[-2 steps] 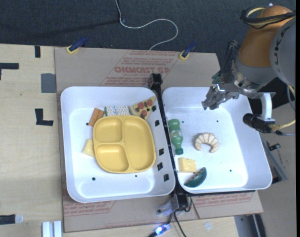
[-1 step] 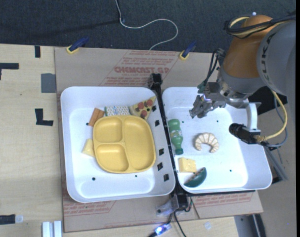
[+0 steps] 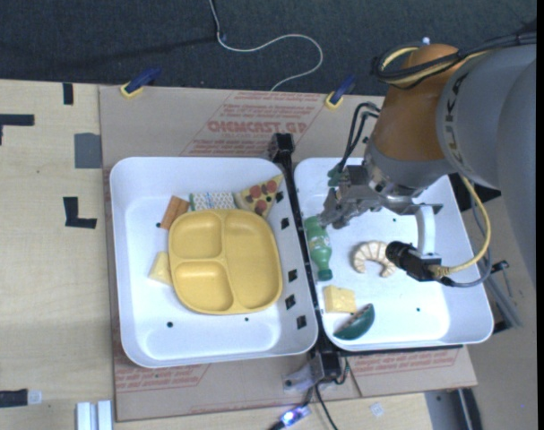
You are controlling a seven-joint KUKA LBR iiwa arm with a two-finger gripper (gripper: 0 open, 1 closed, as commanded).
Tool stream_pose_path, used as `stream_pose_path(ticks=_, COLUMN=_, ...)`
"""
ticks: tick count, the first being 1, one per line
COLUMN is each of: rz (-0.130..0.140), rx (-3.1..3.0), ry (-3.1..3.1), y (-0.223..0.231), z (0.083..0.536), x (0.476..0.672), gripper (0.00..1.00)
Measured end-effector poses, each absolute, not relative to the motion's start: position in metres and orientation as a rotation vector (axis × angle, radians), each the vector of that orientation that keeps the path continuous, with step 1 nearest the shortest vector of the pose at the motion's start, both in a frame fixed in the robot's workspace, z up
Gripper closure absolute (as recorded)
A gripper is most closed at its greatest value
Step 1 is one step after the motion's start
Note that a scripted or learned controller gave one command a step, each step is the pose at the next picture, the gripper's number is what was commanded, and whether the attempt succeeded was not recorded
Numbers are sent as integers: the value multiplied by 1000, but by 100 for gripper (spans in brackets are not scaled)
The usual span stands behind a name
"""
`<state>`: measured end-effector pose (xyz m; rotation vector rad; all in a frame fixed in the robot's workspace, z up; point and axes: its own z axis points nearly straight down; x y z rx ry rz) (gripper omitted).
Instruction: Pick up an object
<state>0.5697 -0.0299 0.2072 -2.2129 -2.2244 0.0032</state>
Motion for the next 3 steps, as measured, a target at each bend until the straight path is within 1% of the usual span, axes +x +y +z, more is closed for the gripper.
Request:
stream_pose_path(ticks=2, rz=1, rx=-2211, ry=-2227, y=63, z=233, x=535, gripper=100)
stream_pose_path(ticks=3, rz=7, rx=-2219, ry=-2221, y=63, z=216, x=534, gripper=100)
